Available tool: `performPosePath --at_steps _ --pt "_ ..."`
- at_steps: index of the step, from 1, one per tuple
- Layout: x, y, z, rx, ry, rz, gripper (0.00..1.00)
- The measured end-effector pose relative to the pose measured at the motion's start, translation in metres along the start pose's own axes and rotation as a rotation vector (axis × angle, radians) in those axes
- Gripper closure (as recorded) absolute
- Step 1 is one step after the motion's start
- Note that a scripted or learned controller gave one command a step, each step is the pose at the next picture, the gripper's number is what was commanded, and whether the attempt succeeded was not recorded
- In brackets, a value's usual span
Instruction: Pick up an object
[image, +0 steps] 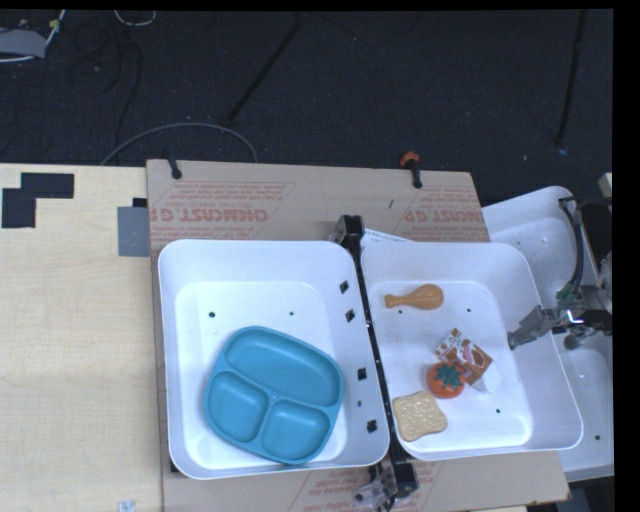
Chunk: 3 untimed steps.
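The right bin (505, 262) holds a tan toy drumstick (415, 297) near its back. Lower down lie a small printed snack packet (464, 354), a red tomato toy (446, 381) touching it, and a slice of toast (419, 415) near the front wall. My gripper (555, 328) hovers at the right rim of this bin, well to the right of the packet and apart from every object. Nothing shows in it.
The left bin (190, 270) holds a blue divided plate (272, 394). A black divider (361, 330) runs between the bins. Cardboard (300, 205) lies under both, with white bench parts (540, 215) and cables at the right.
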<state>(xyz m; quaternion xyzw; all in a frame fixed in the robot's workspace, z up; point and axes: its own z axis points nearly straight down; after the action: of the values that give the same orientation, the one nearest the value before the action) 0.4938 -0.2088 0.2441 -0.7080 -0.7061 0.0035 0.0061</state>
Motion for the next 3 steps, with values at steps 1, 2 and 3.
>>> performPosePath --at_steps 1,2,3 --pt "0.0 0.002 -0.006 -0.011 -0.002 -0.003 0.0" --pt "0.006 0.004 0.039 -0.007 -0.001 -0.004 0.0" --pt "0.009 0.011 0.091 -0.006 0.0 -0.002 0.0"
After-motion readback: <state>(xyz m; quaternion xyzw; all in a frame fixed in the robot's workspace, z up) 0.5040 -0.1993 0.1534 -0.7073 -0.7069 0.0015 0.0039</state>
